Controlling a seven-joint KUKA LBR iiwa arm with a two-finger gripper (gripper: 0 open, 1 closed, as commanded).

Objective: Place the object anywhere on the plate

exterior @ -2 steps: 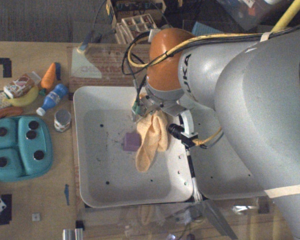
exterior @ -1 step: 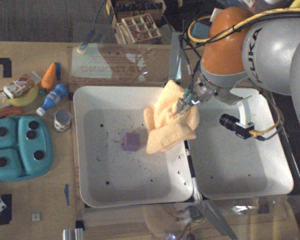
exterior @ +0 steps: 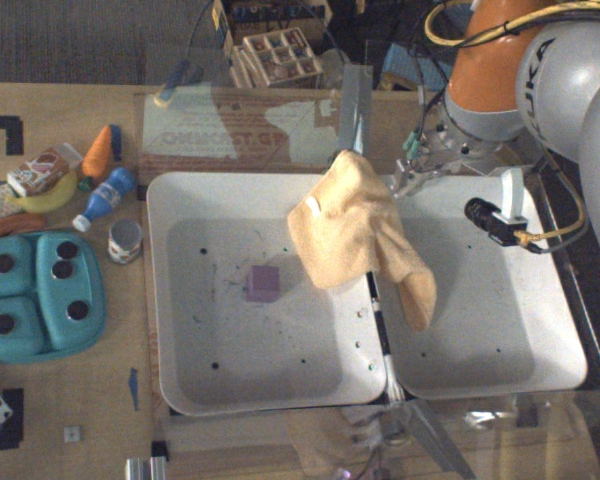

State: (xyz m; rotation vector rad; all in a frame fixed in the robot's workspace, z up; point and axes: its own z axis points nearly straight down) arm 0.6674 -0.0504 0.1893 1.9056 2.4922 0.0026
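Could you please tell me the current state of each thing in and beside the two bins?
Yellow cloth: hanging crumpled from the gripper, lifted, draped over the divide between the bins.
Purple block: lying flat on the left bin floor, untouched.
Teal tray: flat on the bench, beside the left bin.
Small bottle: on its side.
Can: upright.

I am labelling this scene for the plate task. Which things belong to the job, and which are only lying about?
Job, likely: yellow cloth; teal divided plate; end effector.
Lying about: purple block; toy carrot; blue bottle; small can.
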